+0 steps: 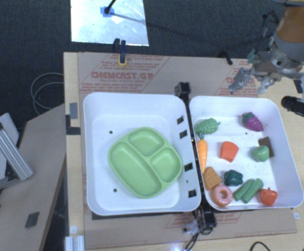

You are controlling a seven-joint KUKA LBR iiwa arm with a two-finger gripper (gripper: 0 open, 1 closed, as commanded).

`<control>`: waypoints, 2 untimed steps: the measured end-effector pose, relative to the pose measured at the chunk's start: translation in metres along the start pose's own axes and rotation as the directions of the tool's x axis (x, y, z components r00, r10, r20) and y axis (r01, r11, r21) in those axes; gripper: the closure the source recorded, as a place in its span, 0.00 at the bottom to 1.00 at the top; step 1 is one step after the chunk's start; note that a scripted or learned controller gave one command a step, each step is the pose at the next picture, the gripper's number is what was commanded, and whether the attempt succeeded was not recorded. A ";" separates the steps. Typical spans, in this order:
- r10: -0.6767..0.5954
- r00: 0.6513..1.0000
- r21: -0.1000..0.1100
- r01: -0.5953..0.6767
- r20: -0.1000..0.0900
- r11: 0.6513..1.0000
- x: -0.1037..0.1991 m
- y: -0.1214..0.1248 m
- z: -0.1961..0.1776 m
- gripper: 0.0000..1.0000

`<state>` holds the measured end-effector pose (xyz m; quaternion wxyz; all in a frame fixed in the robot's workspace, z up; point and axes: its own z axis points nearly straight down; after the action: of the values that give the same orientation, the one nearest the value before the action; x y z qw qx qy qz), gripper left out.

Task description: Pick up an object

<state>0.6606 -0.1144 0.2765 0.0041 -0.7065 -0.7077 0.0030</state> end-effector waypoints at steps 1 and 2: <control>-0.002 1.000 -0.012 0.002 0.002 1.000 0.000 0.002 -0.008 0.00; 0.001 1.000 -0.008 -0.001 0.001 1.000 -0.001 -0.002 0.053 0.00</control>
<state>0.6584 -0.1155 0.2231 0.0006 -0.7067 -0.7075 0.0005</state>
